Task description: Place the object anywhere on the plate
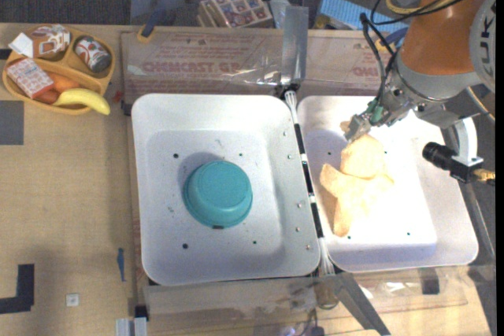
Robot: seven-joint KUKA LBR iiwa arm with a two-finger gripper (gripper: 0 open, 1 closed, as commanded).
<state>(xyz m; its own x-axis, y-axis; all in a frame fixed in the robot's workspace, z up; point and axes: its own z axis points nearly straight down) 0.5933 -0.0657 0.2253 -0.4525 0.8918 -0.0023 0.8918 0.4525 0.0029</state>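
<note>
Round teal plastic plate (219, 193) sits upside-down in the left shallow white bin (157, 248). Pale yellow object (361, 160) (edges washed out) lies in the right white bin (453, 244), beneath the gripper (364, 122); grip state: cannot tell. Cardboard strip (205, 68) lettering unreadable.

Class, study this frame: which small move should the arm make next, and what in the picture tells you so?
Probably a short descent onto the yellow object. The gripper sits at that object's upper edge in the right bin, and nothing visibly lies between its fingers, so a grasp seems to come first. The teal plate waits in the left bin, so carrying across comes later.
</note>
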